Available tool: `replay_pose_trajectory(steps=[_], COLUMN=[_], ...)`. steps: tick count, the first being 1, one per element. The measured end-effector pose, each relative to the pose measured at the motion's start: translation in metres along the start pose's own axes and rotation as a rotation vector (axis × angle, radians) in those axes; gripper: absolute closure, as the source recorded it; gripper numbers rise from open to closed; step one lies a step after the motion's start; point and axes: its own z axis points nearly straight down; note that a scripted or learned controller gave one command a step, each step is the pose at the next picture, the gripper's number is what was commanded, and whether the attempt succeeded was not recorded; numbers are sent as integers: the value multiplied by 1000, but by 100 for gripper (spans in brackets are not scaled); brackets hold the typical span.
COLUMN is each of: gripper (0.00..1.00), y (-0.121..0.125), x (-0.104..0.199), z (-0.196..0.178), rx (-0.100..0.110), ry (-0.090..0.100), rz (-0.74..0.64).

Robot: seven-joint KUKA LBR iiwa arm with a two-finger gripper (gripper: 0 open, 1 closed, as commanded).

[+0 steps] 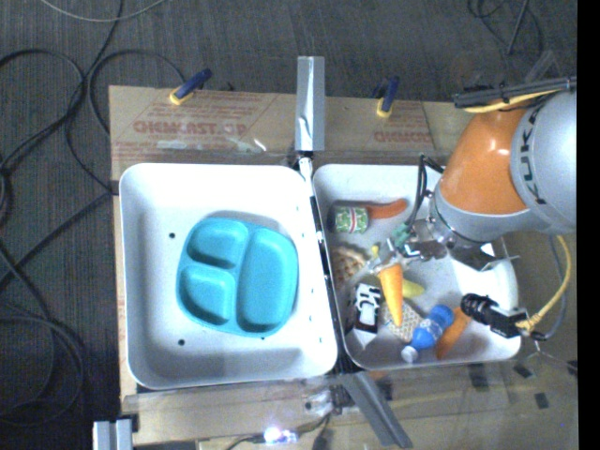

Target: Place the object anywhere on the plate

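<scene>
Left bin has bare margins around the plate.

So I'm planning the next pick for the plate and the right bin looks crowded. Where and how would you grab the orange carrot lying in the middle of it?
Grip the carrot across its thick upper half, coming straight down from above. It lies flat, running up and down the view, with its tip pointing toward the near wall. The fingers should close from left and right. Items crowd both sides, so clearance looks tight. The gripper is just above its thick end.
</scene>
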Motion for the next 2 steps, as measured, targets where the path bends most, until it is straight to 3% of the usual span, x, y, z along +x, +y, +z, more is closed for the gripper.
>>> replay_pose_trajectory(steps=[1,2], gripper=[100,100], y=[16,55], x=[53,133], z=[-1,-36], rx=[2,1], ry=[1,0], rz=[4,-144])
